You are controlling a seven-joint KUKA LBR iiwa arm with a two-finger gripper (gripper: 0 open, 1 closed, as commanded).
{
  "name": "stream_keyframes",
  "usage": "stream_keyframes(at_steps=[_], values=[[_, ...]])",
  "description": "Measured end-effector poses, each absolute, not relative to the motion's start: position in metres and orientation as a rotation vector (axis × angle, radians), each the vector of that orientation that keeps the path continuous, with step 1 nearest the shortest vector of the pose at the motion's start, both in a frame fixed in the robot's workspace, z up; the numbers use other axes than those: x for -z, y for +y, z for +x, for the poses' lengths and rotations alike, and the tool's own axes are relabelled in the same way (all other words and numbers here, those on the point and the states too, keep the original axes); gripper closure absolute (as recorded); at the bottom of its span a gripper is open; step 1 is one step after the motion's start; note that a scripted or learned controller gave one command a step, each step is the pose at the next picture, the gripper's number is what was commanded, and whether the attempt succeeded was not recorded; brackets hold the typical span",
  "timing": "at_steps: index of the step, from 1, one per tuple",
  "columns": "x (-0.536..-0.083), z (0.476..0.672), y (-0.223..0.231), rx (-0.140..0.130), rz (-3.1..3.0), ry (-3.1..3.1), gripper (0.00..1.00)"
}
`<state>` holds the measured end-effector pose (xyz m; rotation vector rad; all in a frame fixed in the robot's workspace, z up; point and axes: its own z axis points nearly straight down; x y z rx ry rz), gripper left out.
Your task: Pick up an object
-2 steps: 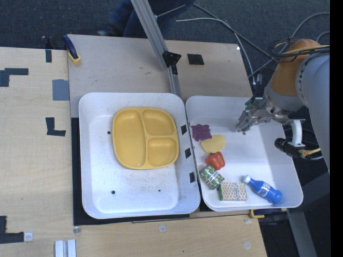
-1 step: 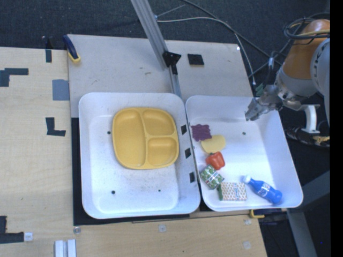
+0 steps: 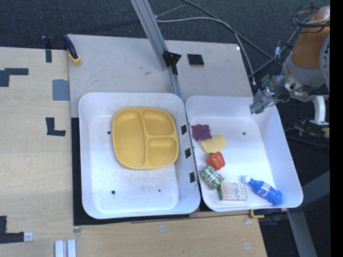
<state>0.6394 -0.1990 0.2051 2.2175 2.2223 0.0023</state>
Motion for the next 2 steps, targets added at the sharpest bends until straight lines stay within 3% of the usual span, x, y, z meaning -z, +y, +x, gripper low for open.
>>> stream_keyframes(at_steps=[2], values=[[-0.298,0.642,-0.2,-0.004,2.216,2.221,1.0]])
